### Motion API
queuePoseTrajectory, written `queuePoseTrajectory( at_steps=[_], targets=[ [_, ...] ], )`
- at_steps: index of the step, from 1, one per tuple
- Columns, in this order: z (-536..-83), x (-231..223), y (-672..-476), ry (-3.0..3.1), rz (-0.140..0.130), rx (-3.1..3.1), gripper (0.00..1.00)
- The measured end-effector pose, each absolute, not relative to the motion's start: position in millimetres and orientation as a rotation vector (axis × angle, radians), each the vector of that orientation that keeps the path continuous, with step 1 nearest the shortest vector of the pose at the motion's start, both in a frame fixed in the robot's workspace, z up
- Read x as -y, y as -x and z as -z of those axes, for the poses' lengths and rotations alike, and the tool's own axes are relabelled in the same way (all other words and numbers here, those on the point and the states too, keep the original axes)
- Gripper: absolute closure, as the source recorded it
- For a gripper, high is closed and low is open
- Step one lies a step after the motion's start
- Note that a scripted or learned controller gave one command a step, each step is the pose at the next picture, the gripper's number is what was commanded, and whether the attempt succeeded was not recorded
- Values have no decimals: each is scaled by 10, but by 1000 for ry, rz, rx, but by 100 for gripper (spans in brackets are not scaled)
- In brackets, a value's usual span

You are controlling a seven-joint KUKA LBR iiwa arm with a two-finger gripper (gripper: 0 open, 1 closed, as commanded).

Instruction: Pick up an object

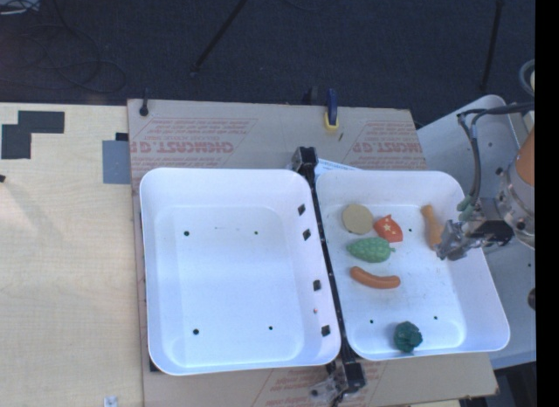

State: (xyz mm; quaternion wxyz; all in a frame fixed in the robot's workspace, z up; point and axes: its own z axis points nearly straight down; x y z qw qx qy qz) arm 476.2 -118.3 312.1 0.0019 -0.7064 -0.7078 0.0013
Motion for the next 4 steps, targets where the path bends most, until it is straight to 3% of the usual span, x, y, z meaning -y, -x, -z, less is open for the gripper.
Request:
queuePoseTrajectory(
  at_steps=[1, 2, 3, 4],
  targets=[
    [-3212, 1187, -4763, 2214, -7, 2221, 100],
    [-2425, 1935, -4737, 2224, -10, 2209, 100],
    [-4269, 1610, -4770, 2225, 12, 2236, 100],
    [-3701, 1024, -4947, 2211, -4, 2224, 100]
  ],
)
